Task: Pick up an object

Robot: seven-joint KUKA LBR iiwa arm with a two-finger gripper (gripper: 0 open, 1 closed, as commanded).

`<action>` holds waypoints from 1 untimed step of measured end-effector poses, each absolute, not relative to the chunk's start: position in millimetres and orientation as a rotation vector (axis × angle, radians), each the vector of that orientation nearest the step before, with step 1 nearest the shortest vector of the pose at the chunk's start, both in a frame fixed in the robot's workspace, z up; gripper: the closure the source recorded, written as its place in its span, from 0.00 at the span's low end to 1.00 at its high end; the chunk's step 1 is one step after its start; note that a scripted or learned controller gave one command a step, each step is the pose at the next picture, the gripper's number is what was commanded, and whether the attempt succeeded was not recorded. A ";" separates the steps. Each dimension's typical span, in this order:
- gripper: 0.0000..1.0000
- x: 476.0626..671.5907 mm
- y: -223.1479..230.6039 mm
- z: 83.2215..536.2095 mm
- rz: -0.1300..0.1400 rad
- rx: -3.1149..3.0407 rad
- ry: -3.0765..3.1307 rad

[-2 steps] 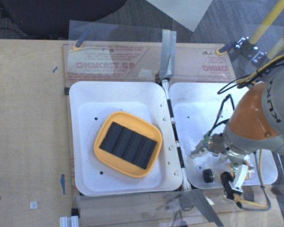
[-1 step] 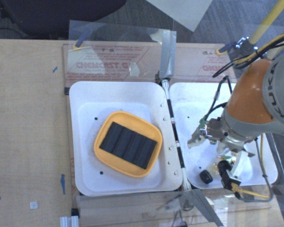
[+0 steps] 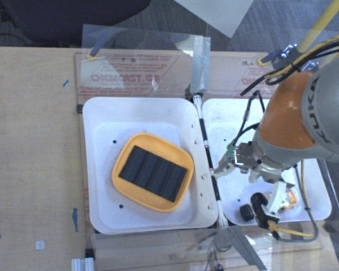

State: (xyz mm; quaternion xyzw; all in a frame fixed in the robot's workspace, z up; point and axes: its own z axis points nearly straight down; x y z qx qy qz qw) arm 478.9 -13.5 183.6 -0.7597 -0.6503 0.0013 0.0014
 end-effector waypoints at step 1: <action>0.00 516.4 -90.8 183.9 0.002 -2.423 -2.001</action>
